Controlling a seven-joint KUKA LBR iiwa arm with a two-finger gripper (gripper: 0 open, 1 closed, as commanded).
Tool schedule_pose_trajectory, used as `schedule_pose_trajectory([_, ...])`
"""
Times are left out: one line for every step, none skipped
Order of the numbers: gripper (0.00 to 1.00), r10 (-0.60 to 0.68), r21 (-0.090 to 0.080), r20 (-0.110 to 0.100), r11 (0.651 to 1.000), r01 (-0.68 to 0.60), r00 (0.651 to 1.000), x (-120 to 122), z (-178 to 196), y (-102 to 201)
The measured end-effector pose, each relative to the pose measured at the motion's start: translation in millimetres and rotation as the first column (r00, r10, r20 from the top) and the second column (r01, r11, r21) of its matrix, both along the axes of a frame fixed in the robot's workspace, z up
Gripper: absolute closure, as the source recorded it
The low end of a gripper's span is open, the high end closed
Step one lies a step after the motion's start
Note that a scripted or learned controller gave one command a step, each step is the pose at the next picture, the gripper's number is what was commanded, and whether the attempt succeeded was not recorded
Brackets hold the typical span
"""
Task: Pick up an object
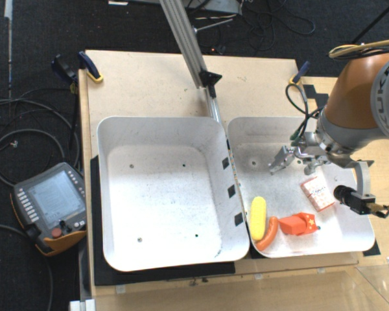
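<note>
My gripper (297,162) hangs over the middle of the right bin (246,131), its two fingers spread apart with nothing between them. Below and to the right of it lies a small white and red box (317,194). Nearer the front rim sit an orange-red block (299,224), a yellow banana-shaped piece (258,217) and an orange sausage-shaped piece (267,234) leaning against the banana. All of these rest on the bin floor, apart from the fingers.
The left bin (157,193) stands beside the right one, sharing a raised middle wall. A slanted metal pole (185,34) crosses above the bench at the back. A teach pendant (50,206) lies on the floor to the left.
</note>
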State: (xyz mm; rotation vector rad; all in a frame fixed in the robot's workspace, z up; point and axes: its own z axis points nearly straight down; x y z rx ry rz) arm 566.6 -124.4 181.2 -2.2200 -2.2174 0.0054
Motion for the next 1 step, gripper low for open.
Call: schedule_pose_trajectory([0.0,-0.001,0.0,-0.001,1.0,0.001,1.0,-6.4,-56.6,-8.4])
